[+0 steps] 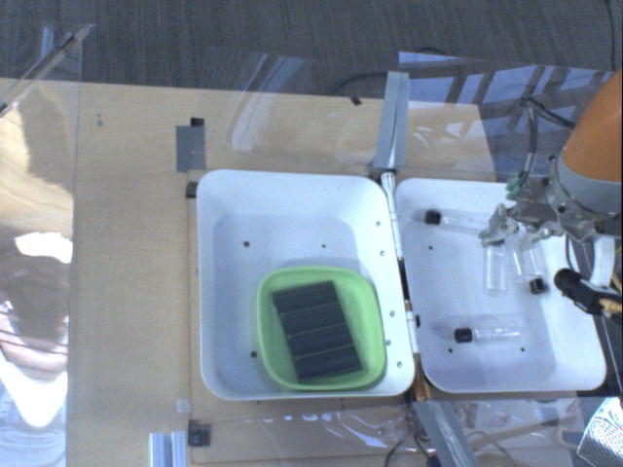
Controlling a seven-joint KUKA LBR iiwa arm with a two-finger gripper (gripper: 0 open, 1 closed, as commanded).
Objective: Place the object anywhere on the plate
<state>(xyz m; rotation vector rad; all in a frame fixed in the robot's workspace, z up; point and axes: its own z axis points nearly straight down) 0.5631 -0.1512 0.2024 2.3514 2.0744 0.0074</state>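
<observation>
The arm's jaws [510,230] hang over the right white bin [574,368], how wide I cannot tell, with a clear plastic vial [495,269] just below them, two black-capped clear vials [485,335] nearby, and the square green plate [368,311] carrying a dark ridged block [316,331] far left.

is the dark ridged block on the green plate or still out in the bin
On the plate. The dark ridged block lies flat inside the green plate, within its rim, in the left bin.

Dark ridged block [315,331] lying flat on green plate [367,303], left bin
</observation>
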